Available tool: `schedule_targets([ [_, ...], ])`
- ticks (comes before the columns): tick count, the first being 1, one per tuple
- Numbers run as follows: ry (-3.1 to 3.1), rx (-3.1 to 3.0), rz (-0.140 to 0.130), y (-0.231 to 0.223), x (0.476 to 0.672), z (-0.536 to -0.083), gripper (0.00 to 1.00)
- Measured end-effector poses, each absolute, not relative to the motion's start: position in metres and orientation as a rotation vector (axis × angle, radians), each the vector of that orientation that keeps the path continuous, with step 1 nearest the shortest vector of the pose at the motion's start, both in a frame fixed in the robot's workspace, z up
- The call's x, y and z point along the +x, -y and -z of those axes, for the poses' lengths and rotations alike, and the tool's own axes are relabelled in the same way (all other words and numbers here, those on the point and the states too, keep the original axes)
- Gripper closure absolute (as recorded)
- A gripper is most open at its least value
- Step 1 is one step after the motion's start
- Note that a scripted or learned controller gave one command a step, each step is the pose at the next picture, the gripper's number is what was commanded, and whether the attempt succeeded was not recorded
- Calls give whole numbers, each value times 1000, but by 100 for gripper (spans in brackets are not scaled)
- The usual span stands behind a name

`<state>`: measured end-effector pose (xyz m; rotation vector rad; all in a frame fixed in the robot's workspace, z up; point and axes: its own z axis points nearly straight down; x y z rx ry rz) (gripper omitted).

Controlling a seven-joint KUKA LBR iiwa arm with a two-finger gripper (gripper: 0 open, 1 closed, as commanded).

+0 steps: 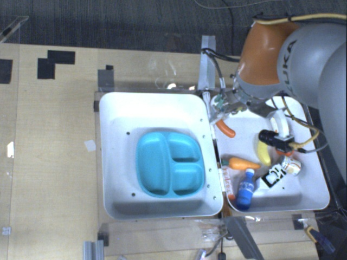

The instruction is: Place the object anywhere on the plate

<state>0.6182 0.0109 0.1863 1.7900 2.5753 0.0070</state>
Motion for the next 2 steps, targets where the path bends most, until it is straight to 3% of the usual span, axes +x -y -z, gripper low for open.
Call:
schedule_targets([
  [1,-2589,1775,-5,-67,577,-185,100],
  [2,-2588,1776,-5,-67,577,-185,0],
])
